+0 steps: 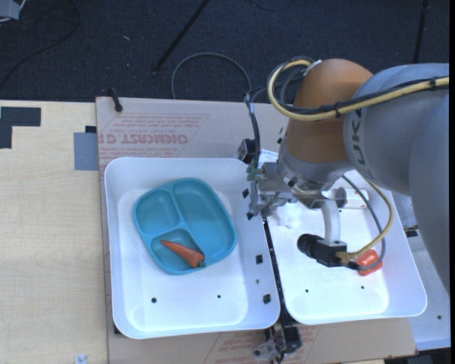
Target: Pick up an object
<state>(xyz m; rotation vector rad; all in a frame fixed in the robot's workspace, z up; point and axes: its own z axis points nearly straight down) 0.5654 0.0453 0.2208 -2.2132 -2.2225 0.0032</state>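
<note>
In the camera view, two white bins are being borne side by side by a pale wooden bench [38,241], with a sheet of printed cardboard [152,131] lying under them. The left bin [182,309] is being occupied by a blue divided plate [208,218], set toward that bin's centre and tilted a little clockwise. An orange carrot [182,252] is being held in the plate's compartment at about 6 o'clock, its green end pointing toward 4 o'clock; it is lying flat and touching nothing but the plate.

The grey arm [409,127] is being reached in from 3 o'clock, its orange band [326,105] being shown at about 1 o'clock of the frame. The gripper [264,196] is being hung over the wall shared by the two bins, at the 10 o'clock corner of the right bin [349,302] (much of it is being hidden by the wrist, so whether it is open or closed cannot be told, and nothing is being seen in its grasp). A small white lump [290,215] is lying in the right bin just beside the gripper, toward 4 o'clock of it; whether they are touching cannot be told. The carrot is being left well apart from the gripper, toward 8 o'clock of it. A black cylindrical part [318,249] with an orange-red end piece [368,261] is being seen over the right bin's middle, joined to a yellow cable [383,230].
</note>
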